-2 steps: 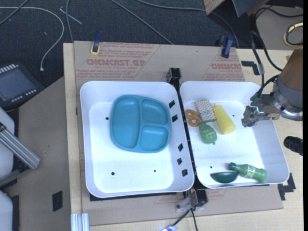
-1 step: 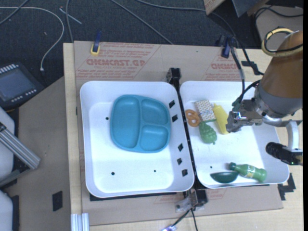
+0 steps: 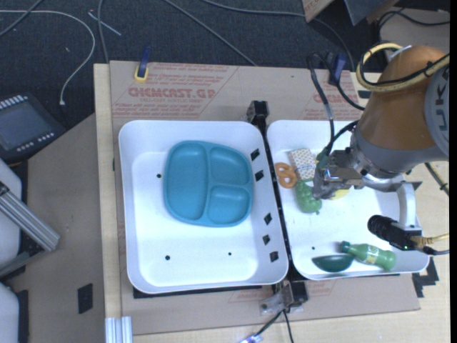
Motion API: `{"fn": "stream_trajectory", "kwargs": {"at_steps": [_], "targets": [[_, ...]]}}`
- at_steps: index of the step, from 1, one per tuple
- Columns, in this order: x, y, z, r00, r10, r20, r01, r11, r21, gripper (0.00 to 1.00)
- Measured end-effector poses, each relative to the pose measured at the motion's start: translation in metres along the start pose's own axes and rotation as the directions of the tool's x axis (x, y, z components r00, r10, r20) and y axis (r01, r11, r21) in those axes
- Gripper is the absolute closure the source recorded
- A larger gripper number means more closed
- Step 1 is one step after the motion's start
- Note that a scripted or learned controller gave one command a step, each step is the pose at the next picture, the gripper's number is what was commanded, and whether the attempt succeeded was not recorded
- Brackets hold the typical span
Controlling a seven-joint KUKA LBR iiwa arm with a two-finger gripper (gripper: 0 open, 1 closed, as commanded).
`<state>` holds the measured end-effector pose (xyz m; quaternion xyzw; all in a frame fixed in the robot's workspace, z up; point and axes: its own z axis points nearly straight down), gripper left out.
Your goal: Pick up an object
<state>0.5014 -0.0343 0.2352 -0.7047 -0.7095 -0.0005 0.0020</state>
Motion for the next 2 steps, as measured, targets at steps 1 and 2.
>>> {"fn": "stream_trajectory", "kwargs": {"at_steps": [1, 2], "targets": [[0.043, -0.002, 0.004, 1.000, 0.002, 0.001, -0.002, 1.000, 0.001, 1.00], [0.108, 0.001, 0.005, 1.000, -0.001, 0.000, 0.001, 1.000, -0.002, 1.00]]}}
